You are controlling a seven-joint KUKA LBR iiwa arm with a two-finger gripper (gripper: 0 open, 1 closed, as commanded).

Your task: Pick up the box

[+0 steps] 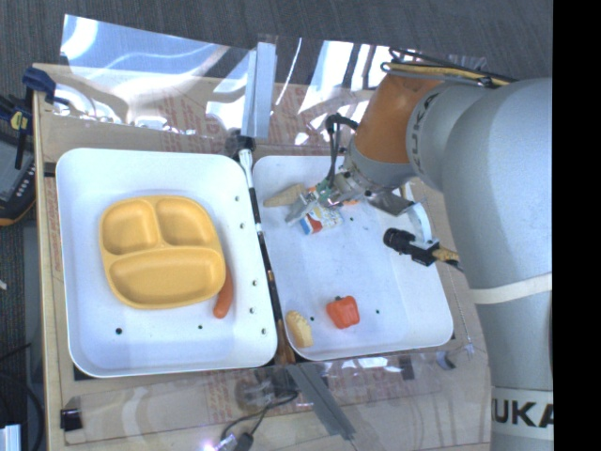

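The box (317, 218), small with blue, white and red print, lies tilted in the upper left part of the right white bin (413, 299). My gripper (332, 194) reaches down from the right and sits right at the box's upper right end, touching or nearly touching it. The grey arm with its orange band covers the bin's far right corner.
A tan bread-like piece (284, 195) lies just left of the box. An orange pepper (344, 312) and a pale potato-like piece (299, 327) rest near the right bin's front edge. The left bin (80, 336) holds a yellow divided plate (161, 250) and a sausage (223, 299).
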